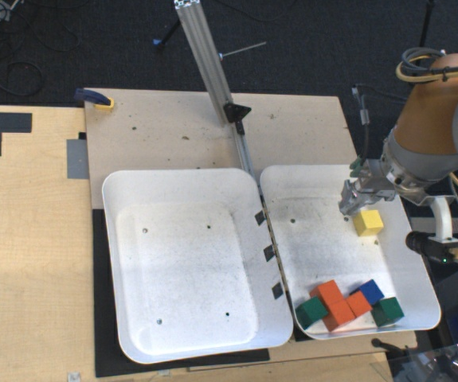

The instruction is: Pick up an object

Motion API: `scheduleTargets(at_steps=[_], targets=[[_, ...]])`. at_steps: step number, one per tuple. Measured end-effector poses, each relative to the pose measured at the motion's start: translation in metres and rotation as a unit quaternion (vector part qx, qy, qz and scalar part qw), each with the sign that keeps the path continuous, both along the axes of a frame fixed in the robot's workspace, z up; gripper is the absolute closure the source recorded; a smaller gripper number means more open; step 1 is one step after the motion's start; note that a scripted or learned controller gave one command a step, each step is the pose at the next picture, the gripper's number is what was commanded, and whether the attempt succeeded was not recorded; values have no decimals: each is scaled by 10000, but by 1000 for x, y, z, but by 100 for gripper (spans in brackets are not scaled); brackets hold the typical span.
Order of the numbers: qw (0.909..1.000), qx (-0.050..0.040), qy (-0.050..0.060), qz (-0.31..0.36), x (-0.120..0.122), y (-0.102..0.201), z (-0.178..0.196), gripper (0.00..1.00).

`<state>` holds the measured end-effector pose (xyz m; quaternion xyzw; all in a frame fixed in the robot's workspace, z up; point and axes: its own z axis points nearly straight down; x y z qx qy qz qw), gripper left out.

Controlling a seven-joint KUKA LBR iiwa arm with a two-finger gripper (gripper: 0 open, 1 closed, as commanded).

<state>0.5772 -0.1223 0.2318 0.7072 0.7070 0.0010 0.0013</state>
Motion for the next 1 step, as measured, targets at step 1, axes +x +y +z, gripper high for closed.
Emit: scheduleTargets(at_steps=[1], targets=[[10000, 13, 22, 27, 13, 62, -1, 100]])
